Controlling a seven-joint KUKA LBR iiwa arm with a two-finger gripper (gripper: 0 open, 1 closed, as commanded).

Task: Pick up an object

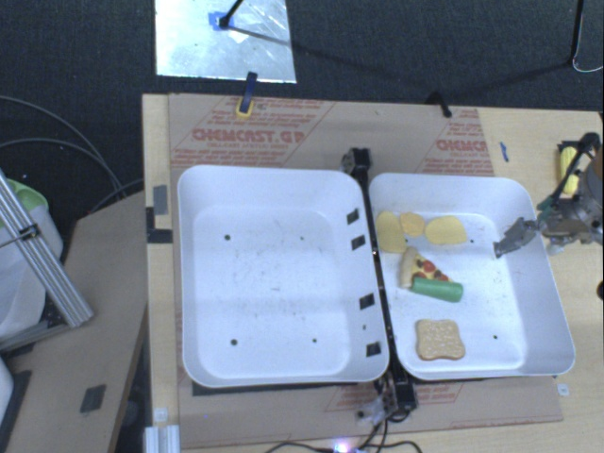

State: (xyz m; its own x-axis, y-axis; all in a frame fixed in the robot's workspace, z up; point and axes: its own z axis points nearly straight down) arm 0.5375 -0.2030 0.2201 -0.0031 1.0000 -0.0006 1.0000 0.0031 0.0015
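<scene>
Camera view, green cylinder [437, 290] touching pizza slice [416, 267]

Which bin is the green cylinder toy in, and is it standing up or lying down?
In the right bin, lying on its side. The green cylinder stretches lengthwise across the bin floor, touching the pizza slice toy.

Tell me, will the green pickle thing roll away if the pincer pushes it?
Probably a little. The green pickle looks rounded and smooth, so it could roll sideways or slip. It lies against the pizza slice, which may stop it that way. It looks like a stiff toy, unlikely to bend.
</scene>
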